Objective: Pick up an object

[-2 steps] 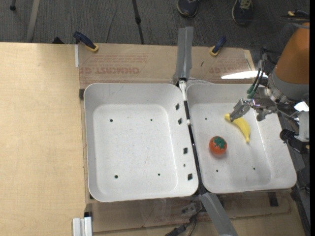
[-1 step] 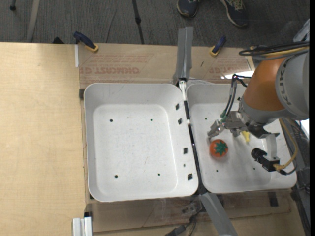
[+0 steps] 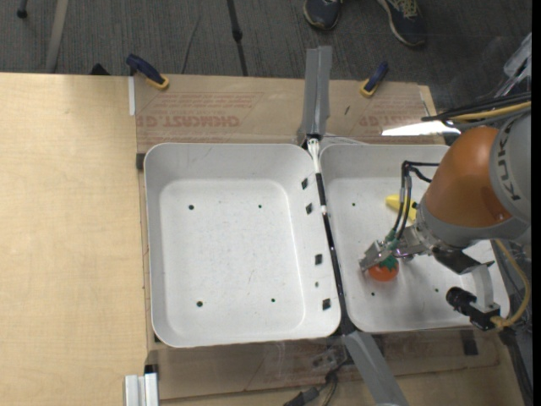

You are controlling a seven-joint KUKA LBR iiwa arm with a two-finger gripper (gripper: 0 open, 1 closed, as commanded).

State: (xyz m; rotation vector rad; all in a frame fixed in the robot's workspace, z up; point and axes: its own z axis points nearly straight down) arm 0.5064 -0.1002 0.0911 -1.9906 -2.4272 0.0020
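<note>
The small round orange-red ball w/ a bit of green on it (image 3: 385,270) sits in the right shallow white plastic bin (image 3: 363,311), near the middle, a bit toward the left wall. It's prob. the thing to pick up, bc the metal two-finger gripper (image 3: 382,255) is right on top of it, touching or almost touching. The gripper's tip hides the top of the ball, so I can't tell if the fingers are spread, pressed together, or pinching the ball. The ball looks like it's lying on the bin floor, so I'd guess it's not lifted yet. A small yellow piece (image 3: 397,203) lies farther back in the same bin, apart from the ball and partly hidden by the arm. The big grey arm w/ the orange band (image 3: 465,184) comes in from the right and leans down over the bin, which is why it covers so much of that side. The left shallow white plastic bin (image 3: 169,227) sits beside it, edges touching. Both bins rest on a brown cardboard sheet (image 3: 203,117) on the light wooden desk (image 3: 59,227), prob. so they stay put.
</note>
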